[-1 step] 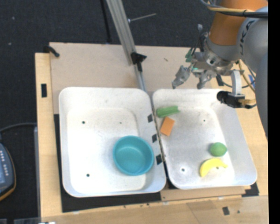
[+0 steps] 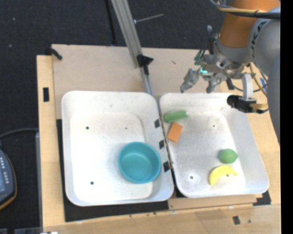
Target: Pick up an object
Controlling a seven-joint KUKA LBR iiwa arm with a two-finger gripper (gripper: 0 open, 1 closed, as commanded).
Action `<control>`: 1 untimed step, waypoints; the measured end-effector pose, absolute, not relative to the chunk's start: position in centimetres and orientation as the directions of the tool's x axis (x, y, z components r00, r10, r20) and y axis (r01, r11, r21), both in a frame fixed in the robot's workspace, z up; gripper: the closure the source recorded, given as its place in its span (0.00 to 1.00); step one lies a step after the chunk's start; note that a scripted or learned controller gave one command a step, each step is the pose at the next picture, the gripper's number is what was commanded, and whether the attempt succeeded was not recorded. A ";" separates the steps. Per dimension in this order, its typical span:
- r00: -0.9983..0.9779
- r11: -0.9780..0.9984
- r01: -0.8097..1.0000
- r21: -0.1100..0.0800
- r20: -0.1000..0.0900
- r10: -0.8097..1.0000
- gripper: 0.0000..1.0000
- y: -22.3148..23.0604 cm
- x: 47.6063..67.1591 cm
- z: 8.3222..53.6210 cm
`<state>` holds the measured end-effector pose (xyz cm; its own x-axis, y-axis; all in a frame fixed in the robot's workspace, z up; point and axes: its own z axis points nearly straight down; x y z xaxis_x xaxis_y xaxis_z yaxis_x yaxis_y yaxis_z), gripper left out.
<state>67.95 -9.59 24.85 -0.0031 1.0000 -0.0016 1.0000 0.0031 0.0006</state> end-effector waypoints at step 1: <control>-0.005 0.005 1.000 -0.003 -0.002 1.000 0.00 -9.3 68.1 20.5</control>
<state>68.12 -9.26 20.54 -0.0046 1.0000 -0.0021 1.0000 0.0046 -0.0028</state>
